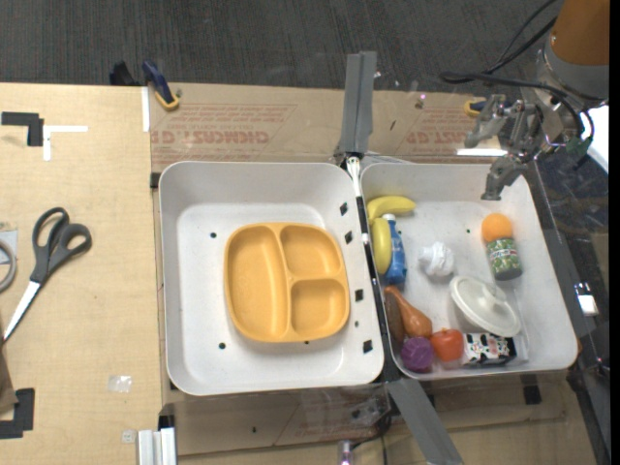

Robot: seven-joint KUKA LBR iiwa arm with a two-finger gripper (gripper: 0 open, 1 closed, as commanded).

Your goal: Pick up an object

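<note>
In the right bin | the banana is soft, so you grab its middle | gripper up high; you can't tell its state.

Arm upper right, jaws downward, empty.

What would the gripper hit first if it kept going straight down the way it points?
Probably bare floor in the right bin's far right corner; the gripper hangs there, with the orange-capped bottle nearest. Depth is unclear.
</note>
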